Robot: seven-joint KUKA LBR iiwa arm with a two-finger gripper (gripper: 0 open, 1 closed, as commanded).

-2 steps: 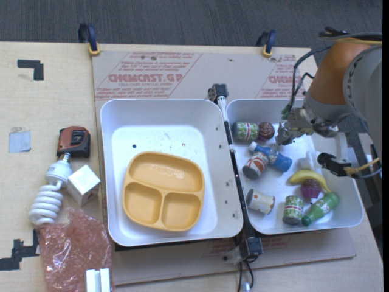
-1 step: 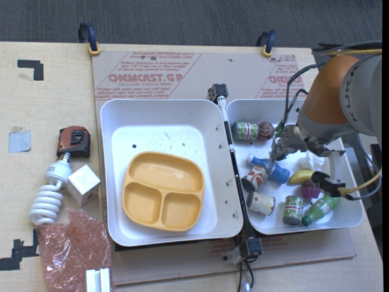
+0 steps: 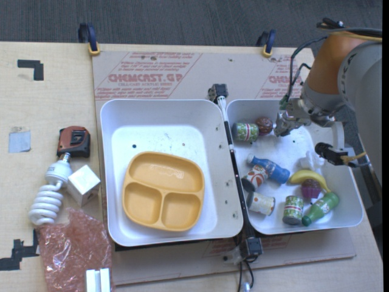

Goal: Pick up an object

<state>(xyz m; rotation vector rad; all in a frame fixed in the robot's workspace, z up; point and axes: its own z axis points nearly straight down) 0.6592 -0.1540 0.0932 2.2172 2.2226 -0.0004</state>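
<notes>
My gripper (image 3: 284, 125) hangs low over the back of the right bin (image 3: 347, 219), just right of a dark red round object (image 3: 265, 125) and a green can (image 3: 245, 131) lying on its side. I see nothing held in it. Further forward in that bin lie a blue bottle (image 3: 271, 170), a small red-and-white can (image 3: 256, 177), a white cup (image 3: 262, 204), a banana (image 3: 307, 176), a purple item (image 3: 311, 190), a second green can (image 3: 293, 208) and a green bottle (image 3: 320, 207).
The left bin (image 3: 115, 163) holds a yellow divided plate (image 3: 163, 190). On the bench to the left lie a tape measure (image 3: 74, 142), a spiral bulb (image 3: 50, 193), a white cube (image 3: 84, 181) and pink bubble wrap (image 3: 73, 248). The arm (image 3: 340, 59) crosses the right bin's back right corner.
</notes>
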